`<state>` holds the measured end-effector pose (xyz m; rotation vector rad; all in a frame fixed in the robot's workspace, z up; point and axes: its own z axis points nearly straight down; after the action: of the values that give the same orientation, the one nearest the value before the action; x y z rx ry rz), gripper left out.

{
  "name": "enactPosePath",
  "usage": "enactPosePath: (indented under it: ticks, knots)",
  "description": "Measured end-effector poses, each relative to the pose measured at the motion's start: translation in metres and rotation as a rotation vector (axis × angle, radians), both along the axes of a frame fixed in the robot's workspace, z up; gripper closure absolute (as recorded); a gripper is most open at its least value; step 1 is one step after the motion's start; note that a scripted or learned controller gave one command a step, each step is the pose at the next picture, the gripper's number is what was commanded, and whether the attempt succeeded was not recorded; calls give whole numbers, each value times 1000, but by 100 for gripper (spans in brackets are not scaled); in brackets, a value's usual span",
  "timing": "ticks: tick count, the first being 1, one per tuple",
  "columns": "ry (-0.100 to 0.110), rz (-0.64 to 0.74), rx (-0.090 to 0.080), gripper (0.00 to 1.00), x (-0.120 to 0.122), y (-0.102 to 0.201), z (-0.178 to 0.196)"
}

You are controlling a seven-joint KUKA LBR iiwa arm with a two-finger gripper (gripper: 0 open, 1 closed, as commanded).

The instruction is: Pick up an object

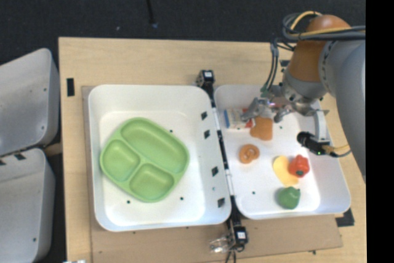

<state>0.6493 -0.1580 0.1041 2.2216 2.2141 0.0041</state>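
Camera view, near to far: green pepper point(287, 197) lower right, then yellow piece point(282, 169) w/ red piece point(300, 165) touching it, orange ring point(249, 153) mid-bin, all in right bin point(332, 194). Green tray point(144, 159) in left bin point(98, 132). Gripper point(266, 109) at upper right, fingers spread, just above orange block point(262, 129); contact unclear.

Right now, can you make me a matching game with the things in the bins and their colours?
Things:
1. divided tray in the left bin
2. ring-shaped toy
3. pepper toy near the front of the right bin
4. banana-like toy

Colours:
A. yellow
B. light green
C. orange
D. dark green

Pairs: 1-B, 2-C, 3-D, 4-A
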Motion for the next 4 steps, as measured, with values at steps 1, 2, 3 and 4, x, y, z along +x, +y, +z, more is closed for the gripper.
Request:
enactPosePath:
  ticks: [1,2,3,4]
  knots:
    - [-11,1,-1,100,3,-1,16]
    - [0,-2,0,100,4,-8,63]
    - [-1,3,0,100,5,-9,116]
    - [6,9,2,100,1,43,110]
